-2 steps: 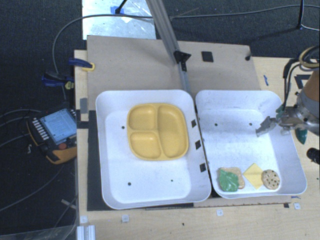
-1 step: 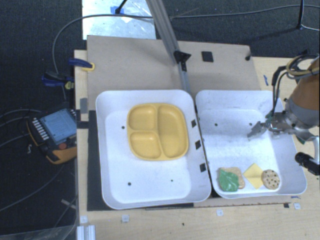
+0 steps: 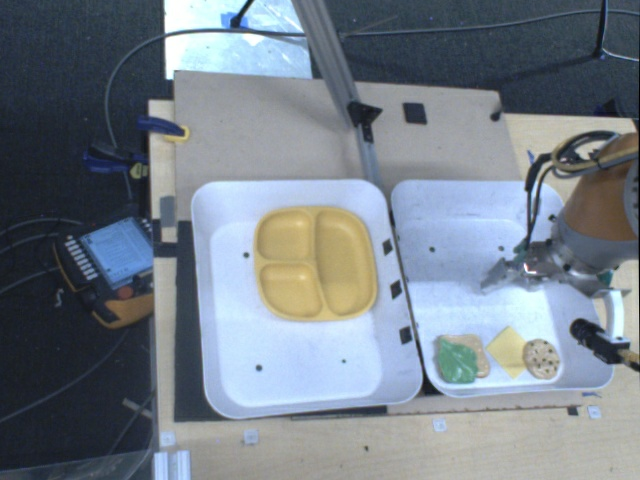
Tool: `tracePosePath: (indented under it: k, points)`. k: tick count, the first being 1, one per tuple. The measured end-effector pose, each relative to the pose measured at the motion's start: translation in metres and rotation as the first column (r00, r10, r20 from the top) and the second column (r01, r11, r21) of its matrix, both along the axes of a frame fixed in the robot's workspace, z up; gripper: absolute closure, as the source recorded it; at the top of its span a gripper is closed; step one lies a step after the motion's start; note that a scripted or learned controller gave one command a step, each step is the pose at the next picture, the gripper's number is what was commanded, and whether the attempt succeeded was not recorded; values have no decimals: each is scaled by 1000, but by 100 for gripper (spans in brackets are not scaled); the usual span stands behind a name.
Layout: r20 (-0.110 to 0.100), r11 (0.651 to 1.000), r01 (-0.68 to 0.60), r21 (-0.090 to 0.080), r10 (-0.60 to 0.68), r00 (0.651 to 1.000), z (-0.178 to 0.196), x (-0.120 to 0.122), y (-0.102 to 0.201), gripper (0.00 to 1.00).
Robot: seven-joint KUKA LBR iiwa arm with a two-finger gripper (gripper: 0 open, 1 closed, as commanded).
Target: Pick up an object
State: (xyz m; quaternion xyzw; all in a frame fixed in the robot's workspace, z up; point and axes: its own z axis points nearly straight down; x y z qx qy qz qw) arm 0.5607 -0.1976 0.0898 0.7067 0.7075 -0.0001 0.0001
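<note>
I count two white bins: the left bin holds one yellow divided plate, and the right bin holds three food pieces along its near edge, a green-topped toast, a yellow cheese slice turned cornerwise like a diamond, and a round cookie (no long axis there). My gripper sits above them in that bin, grasping nothing, fingers apparently spread.

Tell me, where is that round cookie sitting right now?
The cookie lies in the right bin, at its near right corner, just right of the yellow cheese slice. The gripper is above it in the camera view, apart from it.
</note>
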Motion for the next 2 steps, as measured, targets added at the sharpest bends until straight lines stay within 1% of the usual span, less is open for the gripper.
tracePosePath:
  k: [1, 2]
  points:
    - [4, 1000, 0, -1, 0, 1000, 13, 1, 0, 100]
    - [7, 1000, -3, -3, 3, 1000, 74, 7, -8, 100]
